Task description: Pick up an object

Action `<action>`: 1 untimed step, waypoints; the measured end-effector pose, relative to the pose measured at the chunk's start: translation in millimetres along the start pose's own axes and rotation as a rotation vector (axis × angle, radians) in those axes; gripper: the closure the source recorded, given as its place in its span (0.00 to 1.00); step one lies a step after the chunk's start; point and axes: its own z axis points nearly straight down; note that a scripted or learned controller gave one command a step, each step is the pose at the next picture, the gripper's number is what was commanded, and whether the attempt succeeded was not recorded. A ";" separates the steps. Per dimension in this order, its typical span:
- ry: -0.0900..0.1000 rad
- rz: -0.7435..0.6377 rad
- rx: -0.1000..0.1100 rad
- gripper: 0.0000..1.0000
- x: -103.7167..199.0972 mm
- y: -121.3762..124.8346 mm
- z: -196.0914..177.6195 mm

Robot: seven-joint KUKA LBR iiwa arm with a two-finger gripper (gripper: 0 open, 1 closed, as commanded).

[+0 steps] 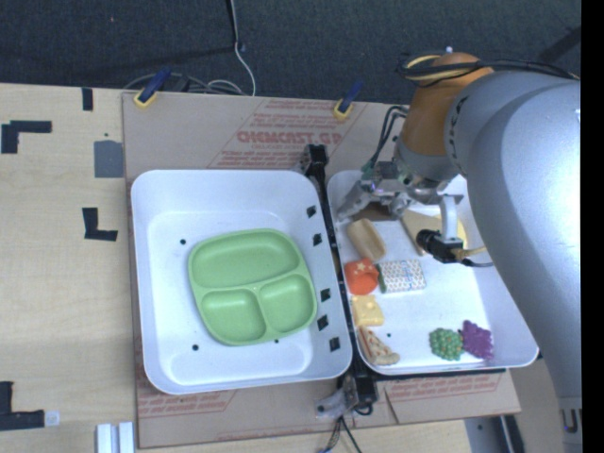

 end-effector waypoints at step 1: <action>0.000 0.000 -0.003 1.00 1.1 0.1 -9.9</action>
